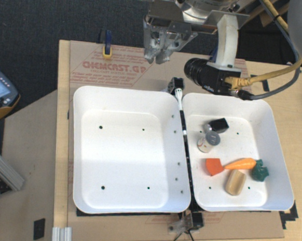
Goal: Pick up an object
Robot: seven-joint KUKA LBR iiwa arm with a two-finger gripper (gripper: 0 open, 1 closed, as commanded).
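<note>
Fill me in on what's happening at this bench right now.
A robot arm's gripper hangs above the bench's far edge, behind the two white bins, with nothing between its fingers. The right bin holds an orange block, a toy carrot, a tan cylinder, a black piece and a grey round part. Nothing is picked yet.

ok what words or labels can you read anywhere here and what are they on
"CHEMCAST G P", as far as it reads, in red print on the brown board behind the left bin; the last letters are unclear.
Smaller red print under it: too blurred to read.
Nothing readable on the items in the right bin.
</note>
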